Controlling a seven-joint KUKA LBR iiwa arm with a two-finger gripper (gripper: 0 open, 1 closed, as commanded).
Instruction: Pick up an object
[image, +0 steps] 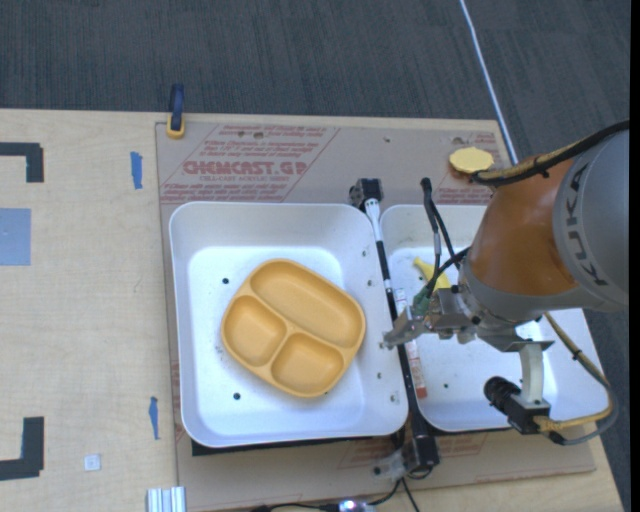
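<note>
A yellow three-compartment plate (292, 327) lies flat in the middle of the left bin (190, 300). My gripper (405, 330) hangs low over the left edge of the right bin (450, 412), just above the wall between the two bins. A small yellow object (426, 270) lies in the right bin's back part, partly hidden by the arm and its cables. I see nothing held at the gripper.
The grey and orange arm (530, 250) covers most of the right bin. A thin white stick with red marks (415, 376) lies by the divider. A yellow disc (471, 160) sits on the board behind the bins. Black clamps (367, 190) hold the bins together.
</note>
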